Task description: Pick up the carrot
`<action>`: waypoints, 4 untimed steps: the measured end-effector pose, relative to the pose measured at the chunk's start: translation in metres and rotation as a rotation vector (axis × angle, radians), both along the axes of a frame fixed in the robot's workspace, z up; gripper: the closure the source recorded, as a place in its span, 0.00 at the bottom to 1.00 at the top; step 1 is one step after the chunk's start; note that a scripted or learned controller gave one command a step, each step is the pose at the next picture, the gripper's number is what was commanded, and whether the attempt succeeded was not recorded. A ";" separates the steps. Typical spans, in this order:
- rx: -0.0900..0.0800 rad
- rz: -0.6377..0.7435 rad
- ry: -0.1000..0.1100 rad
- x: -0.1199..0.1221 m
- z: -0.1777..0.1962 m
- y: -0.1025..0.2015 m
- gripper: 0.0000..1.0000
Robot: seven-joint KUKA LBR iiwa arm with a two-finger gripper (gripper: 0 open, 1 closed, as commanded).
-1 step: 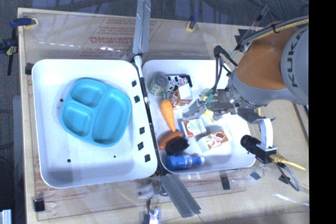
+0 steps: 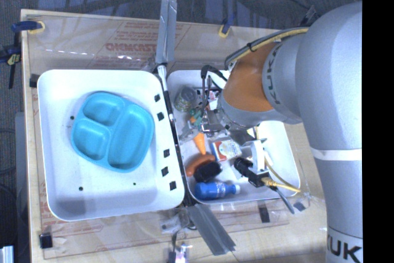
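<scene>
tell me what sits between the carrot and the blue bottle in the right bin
In the camera view, an orange and black object lies between the carrot and the blue bottle, close to both; what it is cannot be told.

Glossy blue plastic tray point(image 2: 112, 130) in a smooth white bin point(image 2: 55, 95); bench point(image 2: 92, 40) under clear film

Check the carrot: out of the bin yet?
No. The carrot lies in the right bin among the other items, below the arm's wrist.

"KU" on arm point(image 2: 342, 247), bench print point(image 2: 132, 45) illegible
</scene>
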State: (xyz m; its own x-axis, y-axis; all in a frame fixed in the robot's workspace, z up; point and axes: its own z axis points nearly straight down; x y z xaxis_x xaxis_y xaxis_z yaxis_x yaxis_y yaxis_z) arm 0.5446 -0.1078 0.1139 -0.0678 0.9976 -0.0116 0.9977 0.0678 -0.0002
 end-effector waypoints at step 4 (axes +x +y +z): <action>0.012 0.102 0.004 0.015 0.131 0.100 1.00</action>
State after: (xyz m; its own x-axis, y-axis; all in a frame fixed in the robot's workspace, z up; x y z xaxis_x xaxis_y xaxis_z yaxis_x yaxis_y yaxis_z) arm 0.5598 -0.0081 0.2447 -0.1688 0.9857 0.0007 0.9857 0.1688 -0.0030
